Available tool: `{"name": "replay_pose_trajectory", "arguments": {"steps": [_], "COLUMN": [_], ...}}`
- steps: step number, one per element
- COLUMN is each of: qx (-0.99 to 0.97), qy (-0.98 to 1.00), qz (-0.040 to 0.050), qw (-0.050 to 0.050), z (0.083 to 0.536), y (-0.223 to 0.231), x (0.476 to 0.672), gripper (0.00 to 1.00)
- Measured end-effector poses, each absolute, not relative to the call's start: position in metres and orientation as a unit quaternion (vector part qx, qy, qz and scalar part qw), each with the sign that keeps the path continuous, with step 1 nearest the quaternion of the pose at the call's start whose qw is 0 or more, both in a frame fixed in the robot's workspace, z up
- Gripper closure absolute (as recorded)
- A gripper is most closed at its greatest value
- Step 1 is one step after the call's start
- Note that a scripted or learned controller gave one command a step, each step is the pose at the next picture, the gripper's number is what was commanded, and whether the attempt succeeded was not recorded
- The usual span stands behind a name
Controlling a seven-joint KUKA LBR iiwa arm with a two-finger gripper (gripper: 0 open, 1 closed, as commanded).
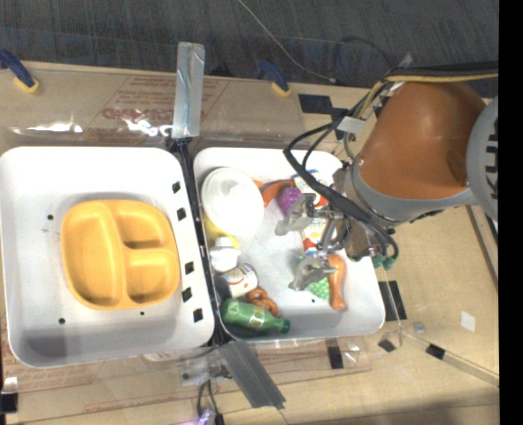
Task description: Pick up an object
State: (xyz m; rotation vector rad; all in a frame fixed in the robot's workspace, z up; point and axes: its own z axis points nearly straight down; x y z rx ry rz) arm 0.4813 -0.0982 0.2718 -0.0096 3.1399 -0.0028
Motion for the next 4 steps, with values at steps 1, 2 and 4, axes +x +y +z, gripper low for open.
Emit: {"name": "replay_pose_trajectory", "arguments": {"steps": [1, 2, 4], "qx": [-0.092, -0.098, -0.071], "qy": [0.996, 0.995, 0.997], "qz": [-0.0022, -0.0020, -0.0018], "qw": [0.005, 0.005, 0.004], "z": [0.096, 0.107, 0.286], "y": [-0.136, -0.133, -0.123], "x": [0.517, 0.518, 0.595], "gripper": [0.00, 1.00, 1.00]}}
